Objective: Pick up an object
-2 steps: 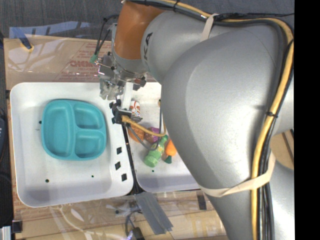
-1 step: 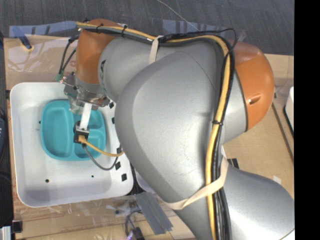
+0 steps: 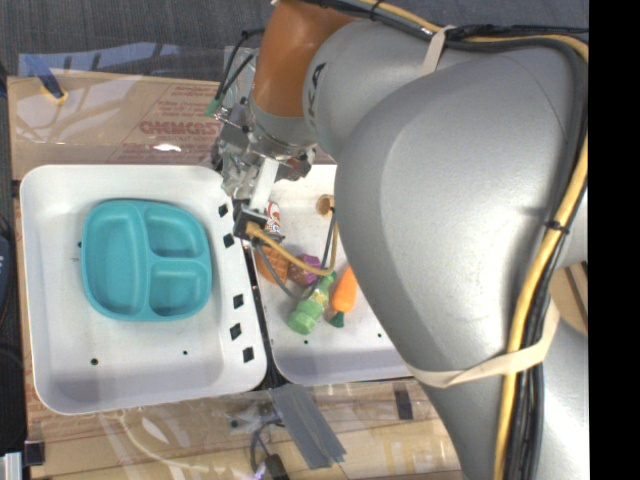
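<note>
Toys (image 3: 318, 293) beside teal plate (image 3: 147, 259)

Both bins look like smooth white plastic with a soft sheen, the left bin (image 3: 60, 368) catching a bit of glare along its rim, the right bin (image 3: 330, 368) the same stuff. The teal tray (image 3: 145, 258) is plastic too, fairly matt, moulded into compartments. The arm (image 3: 450, 168) has a satin grey shell, smooth, with a glossier orange band (image 3: 285, 53). Cables (image 3: 560, 218) on it look rubbery, black and yellow. The gripper (image 3: 245, 193) seems bare metal, dull. The little carrot (image 3: 343, 293) and green toy (image 3: 312, 310) look like shiny plastic. Behind sits brown cardboard (image 3: 130, 118), matt, under a glossy clear film.
</note>
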`<state>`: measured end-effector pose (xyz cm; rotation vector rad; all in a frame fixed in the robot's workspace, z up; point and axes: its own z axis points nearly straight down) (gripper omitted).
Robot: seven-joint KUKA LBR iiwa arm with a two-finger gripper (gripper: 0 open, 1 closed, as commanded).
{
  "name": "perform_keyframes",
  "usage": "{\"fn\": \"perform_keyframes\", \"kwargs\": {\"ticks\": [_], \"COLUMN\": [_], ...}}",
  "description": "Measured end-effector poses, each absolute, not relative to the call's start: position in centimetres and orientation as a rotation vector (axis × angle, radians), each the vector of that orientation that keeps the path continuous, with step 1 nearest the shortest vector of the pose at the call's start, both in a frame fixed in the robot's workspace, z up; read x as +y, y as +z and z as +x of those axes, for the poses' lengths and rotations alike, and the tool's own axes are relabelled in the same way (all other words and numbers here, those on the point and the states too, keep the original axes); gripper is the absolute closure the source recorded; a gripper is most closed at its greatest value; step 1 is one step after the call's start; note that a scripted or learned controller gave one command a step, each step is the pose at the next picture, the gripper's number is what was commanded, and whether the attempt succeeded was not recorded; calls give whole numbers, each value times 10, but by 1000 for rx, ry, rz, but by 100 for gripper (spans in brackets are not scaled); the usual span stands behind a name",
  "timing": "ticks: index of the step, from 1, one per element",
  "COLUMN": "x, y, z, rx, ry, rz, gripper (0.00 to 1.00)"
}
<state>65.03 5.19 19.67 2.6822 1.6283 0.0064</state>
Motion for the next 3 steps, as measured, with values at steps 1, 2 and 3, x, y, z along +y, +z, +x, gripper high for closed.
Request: {"fn": "perform_keyframes", "kwargs": {"ticks": [1,2,3], "x": [130,46,-51], "y": [89,250,245], "z": [651,599,516], "rx": [1500,1246,706], "ry": [-9,14,-10], "rz": [2765,2882,3063], "gripper": [100,100,100]}}
